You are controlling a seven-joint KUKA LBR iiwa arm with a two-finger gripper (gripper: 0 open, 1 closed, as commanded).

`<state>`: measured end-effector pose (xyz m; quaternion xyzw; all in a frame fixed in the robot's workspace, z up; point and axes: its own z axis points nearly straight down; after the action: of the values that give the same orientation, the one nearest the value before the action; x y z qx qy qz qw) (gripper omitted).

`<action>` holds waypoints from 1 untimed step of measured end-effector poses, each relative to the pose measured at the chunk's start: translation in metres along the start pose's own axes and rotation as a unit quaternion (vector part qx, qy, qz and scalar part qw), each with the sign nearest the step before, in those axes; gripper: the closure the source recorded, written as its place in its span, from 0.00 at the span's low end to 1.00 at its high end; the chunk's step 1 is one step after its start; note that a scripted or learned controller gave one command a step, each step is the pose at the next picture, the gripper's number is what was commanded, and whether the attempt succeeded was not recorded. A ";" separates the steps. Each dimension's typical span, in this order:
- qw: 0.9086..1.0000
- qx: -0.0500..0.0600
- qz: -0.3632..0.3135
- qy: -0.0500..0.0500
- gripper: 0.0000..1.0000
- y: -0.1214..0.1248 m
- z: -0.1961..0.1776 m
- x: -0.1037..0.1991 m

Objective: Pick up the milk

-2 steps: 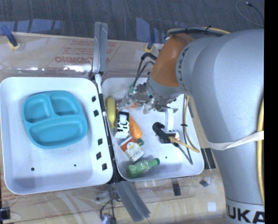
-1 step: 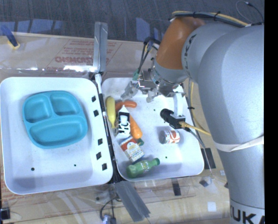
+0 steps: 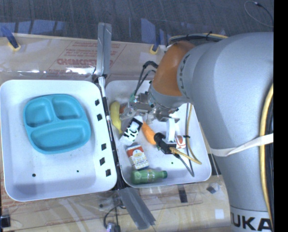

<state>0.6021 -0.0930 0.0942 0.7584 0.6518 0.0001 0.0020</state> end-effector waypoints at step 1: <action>0.999 0.001 -0.043 0.001 0.00 -0.035 0.001 -0.010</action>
<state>0.5658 -0.0972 0.0929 0.7299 0.6836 -0.0004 0.0006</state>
